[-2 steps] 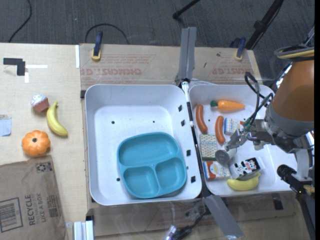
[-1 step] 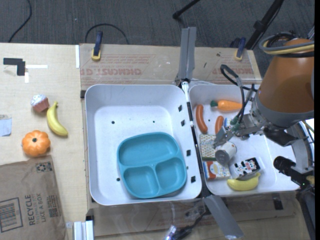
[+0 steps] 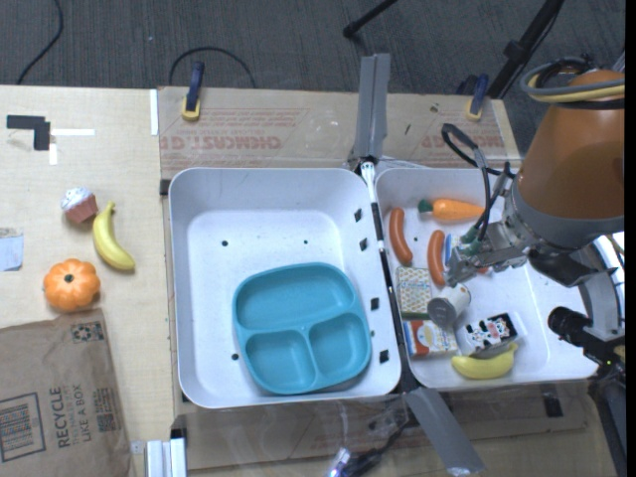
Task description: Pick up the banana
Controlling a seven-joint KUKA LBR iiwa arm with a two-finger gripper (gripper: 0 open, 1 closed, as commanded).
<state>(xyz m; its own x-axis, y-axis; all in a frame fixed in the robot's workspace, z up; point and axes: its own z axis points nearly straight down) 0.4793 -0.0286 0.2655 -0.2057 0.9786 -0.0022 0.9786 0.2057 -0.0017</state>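
The banana (image 3: pixel 485 364) lies along the near edge of the right bin (image 3: pixel 542 311), its long axis running left to right, its tips curling up towards the far side. The gripper (image 3: pixel 465 262) hangs over the sausages (image 3: pixel 417 244), so the banana sits nearer the camera from it; the grip I cannot tell.

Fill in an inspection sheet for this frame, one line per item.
Surface: two white bins on a cardboard-covered bench.
Job's things: banana at the right bin's near edge; another banana on the bench, left.
Clutter: blue divided plate in the left bin; two sausages, carrot, small cartons, cup; cupcake, small pumpkin outside.
Grippers: gripper over the right bin, above the cup.
Cables: black ones along the arm and on the floor.
Surroundings: grey carpet, stand legs.
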